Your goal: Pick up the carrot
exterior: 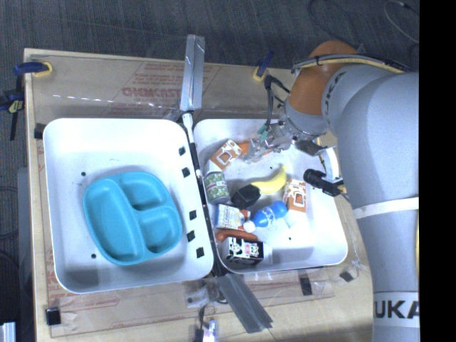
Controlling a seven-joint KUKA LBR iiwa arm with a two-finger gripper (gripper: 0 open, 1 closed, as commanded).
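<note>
Toward five o'clock in the right bin (324, 251), the carrot (229, 234) is lying ungrasped among clutter; the jaws (265, 142), state untellable, are hovering at twelve o'clock, so picking remains.

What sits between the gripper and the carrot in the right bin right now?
The gripper hovers at the far end of the right bin. The carrot lies near the bin's near left corner, largely covered. The banana, a black object and the blue bottle lie in between, and a small carton overlaps the carrot.
</note>
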